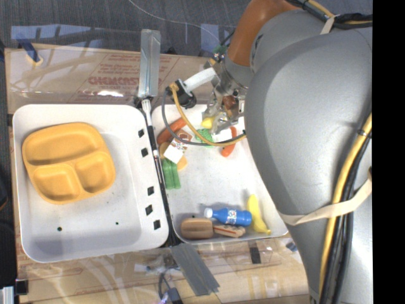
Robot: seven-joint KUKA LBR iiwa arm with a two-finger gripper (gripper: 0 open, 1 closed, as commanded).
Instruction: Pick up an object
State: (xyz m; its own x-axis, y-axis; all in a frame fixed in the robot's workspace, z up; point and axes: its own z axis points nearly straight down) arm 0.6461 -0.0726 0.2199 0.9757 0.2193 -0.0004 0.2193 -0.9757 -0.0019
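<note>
My gripper hangs low over the far end of the right bin, under the orange wrist band. Right beside it lie a small yellow-green piece and an orange carrot-like piece; whether it touches either I cannot tell. Another orange piece lies to its left by the bin wall. A green block and a tan piece lie further forward. At the near end sit a blue bottle, a yellow banana and a brown wooden item.
The left bin holds a yellow-orange divided tray. A looping yellow and black cable hangs from the wrist over the right bin. The bulky grey arm covers the right bin's right side.
</note>
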